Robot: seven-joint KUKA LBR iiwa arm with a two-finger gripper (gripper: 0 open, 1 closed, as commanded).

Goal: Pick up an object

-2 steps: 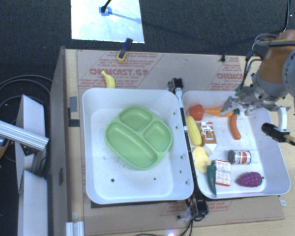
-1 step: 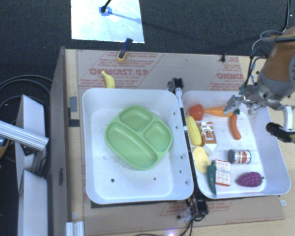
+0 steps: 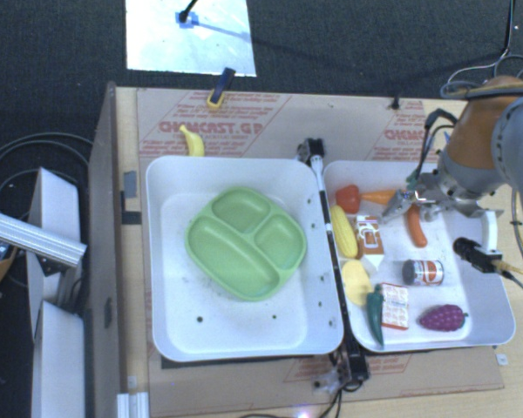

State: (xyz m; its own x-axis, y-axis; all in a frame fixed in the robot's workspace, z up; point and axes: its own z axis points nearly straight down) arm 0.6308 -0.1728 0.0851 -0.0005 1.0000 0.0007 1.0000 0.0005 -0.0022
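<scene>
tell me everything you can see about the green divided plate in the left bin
The green plate is a pale green, rounded tray that looks like matte plastic, moulded into three compartments: one long section along its lower left side and two smaller ones toward the upper right. It lies flat on the floor of the left bin, roughly in the middle and turned at a slant to the bin's walls. Nothing sits in its compartments, and nothing else touches it. The tool is over the right bin, far from the plate.

Even, fairly bright light falls from above. The two white bins (image 3: 244, 338) nearly wash out, and a pale sheet (image 3: 187, 24) at the top glares. Shadows are soft and short. The dark floor (image 3: 35, 59) loses detail. The picture is grainy and slightly soft throughout.
</scene>
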